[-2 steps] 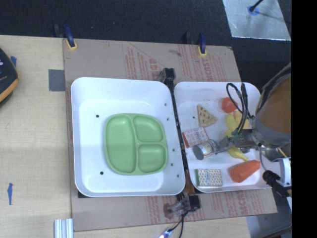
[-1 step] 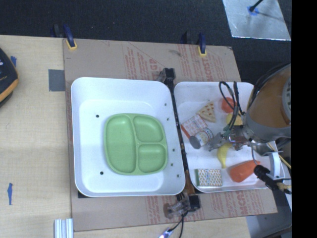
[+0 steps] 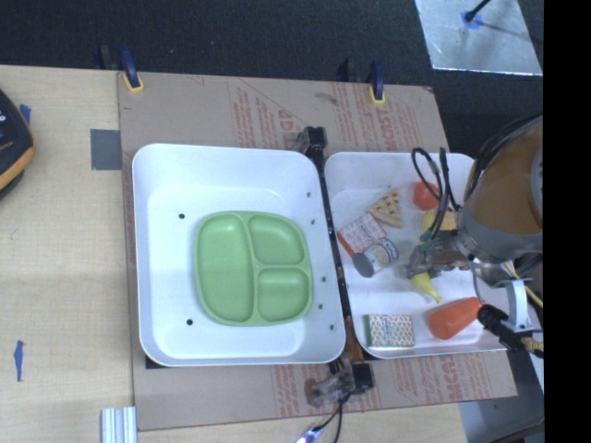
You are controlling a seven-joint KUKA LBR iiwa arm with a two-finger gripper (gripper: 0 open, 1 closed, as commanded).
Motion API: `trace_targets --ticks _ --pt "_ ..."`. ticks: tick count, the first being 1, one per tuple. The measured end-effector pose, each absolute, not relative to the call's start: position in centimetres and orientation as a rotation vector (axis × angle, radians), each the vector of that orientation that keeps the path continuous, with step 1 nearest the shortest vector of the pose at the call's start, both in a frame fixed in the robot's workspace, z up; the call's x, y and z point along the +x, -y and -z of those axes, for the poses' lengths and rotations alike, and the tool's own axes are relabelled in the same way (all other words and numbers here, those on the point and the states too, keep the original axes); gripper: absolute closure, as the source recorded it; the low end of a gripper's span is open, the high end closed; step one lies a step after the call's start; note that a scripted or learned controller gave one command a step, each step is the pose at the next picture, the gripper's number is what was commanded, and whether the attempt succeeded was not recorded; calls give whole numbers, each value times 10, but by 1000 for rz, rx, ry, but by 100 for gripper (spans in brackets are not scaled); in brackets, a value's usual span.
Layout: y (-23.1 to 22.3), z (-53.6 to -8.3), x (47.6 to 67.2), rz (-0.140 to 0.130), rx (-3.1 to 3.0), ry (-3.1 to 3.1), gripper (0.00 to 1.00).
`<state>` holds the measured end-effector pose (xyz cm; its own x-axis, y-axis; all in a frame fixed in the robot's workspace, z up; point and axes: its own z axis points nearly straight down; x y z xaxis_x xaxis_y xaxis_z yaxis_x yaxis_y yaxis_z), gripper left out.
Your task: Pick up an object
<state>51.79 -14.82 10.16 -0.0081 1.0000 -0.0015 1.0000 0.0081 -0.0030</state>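
Observation:
The right bin [image 3: 346,317] holds several small items: a pizza slice toy [image 3: 387,208], a small can with a red and white label [image 3: 367,244], a patterned flat box [image 3: 391,329], an orange carrot-like piece [image 3: 451,318], a red piece [image 3: 425,194] and a yellow piece [image 3: 426,287]. My gripper [image 3: 423,263] is down inside this bin near its right side, just above the yellow piece. The wrist and cables hide the fingertips.
The left bin [image 3: 162,330] holds a green divided plate [image 3: 252,268]. A black latch [image 3: 314,140] sits at the top between the bins. Clamps [image 3: 376,80] pin the cardboard sheet to the bench. A yellow and black device [image 3: 11,146] lies at the far left.

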Motion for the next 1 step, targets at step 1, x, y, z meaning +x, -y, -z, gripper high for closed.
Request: trace_targets --ticks 1 --pt "47 -192 559 -1 -2214 2225 100"
